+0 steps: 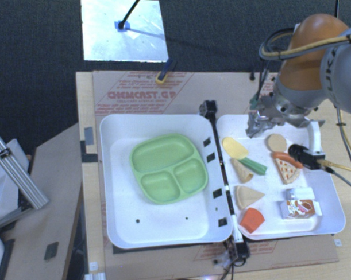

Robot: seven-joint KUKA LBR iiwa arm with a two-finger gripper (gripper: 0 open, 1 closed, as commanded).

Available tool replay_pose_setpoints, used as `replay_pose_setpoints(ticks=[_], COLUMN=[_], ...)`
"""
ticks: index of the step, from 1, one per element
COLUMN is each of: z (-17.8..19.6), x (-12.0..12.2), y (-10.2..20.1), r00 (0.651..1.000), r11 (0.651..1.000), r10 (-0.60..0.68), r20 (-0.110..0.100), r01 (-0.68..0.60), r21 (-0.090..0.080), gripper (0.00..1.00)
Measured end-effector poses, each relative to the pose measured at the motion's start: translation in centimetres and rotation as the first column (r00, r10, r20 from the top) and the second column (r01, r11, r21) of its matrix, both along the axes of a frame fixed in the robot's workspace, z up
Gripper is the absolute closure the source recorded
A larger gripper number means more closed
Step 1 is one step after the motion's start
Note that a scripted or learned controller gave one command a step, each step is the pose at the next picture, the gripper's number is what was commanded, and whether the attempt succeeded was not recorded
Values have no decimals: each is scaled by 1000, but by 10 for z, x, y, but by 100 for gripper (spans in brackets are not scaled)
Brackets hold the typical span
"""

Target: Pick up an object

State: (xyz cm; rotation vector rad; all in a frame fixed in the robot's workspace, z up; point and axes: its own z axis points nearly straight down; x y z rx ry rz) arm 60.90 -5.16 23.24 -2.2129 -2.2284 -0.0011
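Grey arm (334, 73) with an orange band (313, 45) above the metal tool (257, 128); yellow and black cables (275, 44) loop beside the band.

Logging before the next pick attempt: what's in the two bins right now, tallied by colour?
Green: 2, divided plate, green stick
Yellow: 1, yellow piece
Tan: 3, round piece, upper wedge, lower wedge
Orange/red: 2, pizza slice, orange block
White: 1, packet
Total: 9

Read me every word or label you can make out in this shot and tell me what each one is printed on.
"CHEMCAST G P" in red on the brown protective sheet under the bins.
Fainter red print on that sheet, front edge: too blurred.
Small packet in the right bin: label unreadable.
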Motion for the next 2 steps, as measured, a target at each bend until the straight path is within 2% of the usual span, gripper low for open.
replay_pose_setpoints(ticks=[1,2], z=[-14,1], x=[-49,-92], y=[27,53], r00=[1000,1000], r11=[1000,1000], r10=[0,1], r20=[-3,-1], r01=[0,-1], r21=[0,1], gripper=[100,100])
